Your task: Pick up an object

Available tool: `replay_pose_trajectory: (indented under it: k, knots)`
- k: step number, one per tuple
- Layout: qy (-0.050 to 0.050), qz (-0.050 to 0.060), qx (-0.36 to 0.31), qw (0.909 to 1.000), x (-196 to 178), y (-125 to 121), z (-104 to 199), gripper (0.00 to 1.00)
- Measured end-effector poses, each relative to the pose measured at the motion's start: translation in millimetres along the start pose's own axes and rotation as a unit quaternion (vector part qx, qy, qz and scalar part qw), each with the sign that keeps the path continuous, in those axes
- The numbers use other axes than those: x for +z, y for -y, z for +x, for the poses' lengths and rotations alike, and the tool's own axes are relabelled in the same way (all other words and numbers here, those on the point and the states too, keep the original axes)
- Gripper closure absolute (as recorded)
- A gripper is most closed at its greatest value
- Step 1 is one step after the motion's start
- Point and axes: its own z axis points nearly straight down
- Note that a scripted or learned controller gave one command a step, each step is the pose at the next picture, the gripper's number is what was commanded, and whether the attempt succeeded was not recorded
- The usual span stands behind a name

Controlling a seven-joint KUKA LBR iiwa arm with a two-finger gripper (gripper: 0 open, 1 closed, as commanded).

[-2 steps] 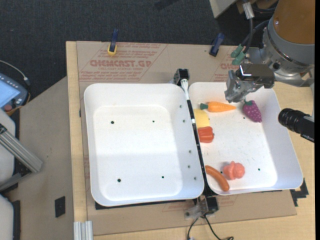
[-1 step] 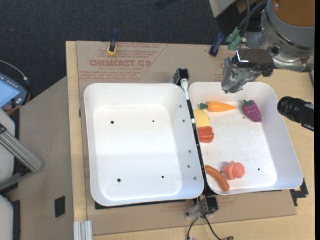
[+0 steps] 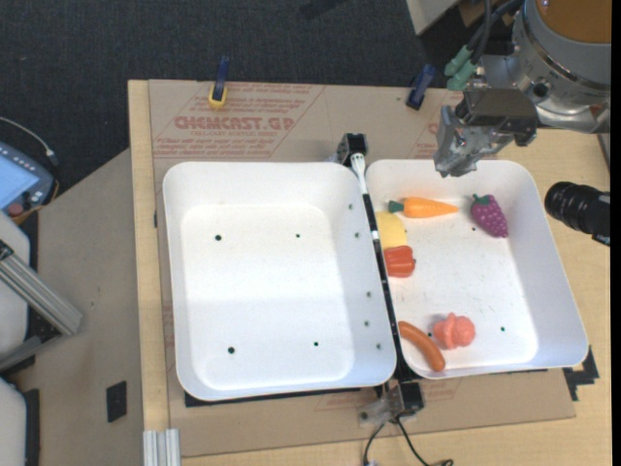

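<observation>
The right bin [image 3: 543, 289] holds several toy foods. An orange carrot [image 3: 424, 207] lies near its back, with a purple grape bunch [image 3: 490, 215] to its right. A yellow piece [image 3: 390, 229] and a red pepper [image 3: 399, 261] sit against the left wall. A pink piece [image 3: 454, 331] and an orange-red sausage [image 3: 422, 346] lie at the front. My gripper [image 3: 456, 166] hangs above the bin's back edge, just behind and above the carrot, with nothing visible between its fingers.
The left bin [image 3: 267, 289] lies beside the right one on a brown board. A black clamp [image 3: 351, 149] sits at the back where the bins meet. A blue clip [image 3: 420, 85] and a yellow-blue clip [image 3: 219, 87] stand on the board's back edge. A black camera lens [image 3: 579, 208] sticks in from the right.
</observation>
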Motion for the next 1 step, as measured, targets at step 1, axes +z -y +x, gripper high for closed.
replay_pose_trajectory:
  k: [1]
  knots:
    - [0.000,0.006,0.001,1.0000,27.2,1.3,0.3,1.00]
